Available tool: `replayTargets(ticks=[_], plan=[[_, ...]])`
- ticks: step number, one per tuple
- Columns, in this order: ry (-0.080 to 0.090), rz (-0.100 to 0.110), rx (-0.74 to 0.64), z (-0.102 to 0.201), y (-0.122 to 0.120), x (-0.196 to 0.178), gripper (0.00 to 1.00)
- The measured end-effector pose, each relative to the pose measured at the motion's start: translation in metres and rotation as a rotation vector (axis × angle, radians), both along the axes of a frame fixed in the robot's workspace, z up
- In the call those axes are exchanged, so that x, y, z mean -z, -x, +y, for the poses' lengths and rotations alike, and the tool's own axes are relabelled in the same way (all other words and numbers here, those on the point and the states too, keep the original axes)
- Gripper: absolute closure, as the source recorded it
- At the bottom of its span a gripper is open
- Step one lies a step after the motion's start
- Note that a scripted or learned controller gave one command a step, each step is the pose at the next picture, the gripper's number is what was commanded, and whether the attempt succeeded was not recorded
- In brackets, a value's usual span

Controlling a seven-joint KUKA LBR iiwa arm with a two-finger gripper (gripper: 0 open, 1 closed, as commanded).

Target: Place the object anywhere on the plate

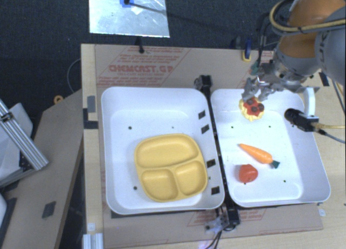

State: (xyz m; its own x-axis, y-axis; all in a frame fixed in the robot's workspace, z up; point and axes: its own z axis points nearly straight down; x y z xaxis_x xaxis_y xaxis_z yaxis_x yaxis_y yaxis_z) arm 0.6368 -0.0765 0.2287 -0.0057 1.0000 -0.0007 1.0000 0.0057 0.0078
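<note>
My two-finger gripper [254, 98] hangs right above a small red-and-yellow toy food piece [252, 109] in the right white bin [303, 188]. I cannot tell how my jaws stand.

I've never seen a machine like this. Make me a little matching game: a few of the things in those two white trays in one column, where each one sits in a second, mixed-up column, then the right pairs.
Things:
1. yellow plate
2. carrot
3. red ball
4. yellow and red toy

Places:
A. right bin, far end, just under the pincer
B. right bin, near end, closest to the camera
C. left bin, on its floor
D. right bin, middle, lying at a slant

Pairs: 1-C, 2-D, 3-B, 4-A
</note>
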Motion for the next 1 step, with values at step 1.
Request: replayTargets(ticks=[1], plan=[[0.000, 0.003, 0.000, -0.0001, -0.0012, -0.0269, 1.00]])
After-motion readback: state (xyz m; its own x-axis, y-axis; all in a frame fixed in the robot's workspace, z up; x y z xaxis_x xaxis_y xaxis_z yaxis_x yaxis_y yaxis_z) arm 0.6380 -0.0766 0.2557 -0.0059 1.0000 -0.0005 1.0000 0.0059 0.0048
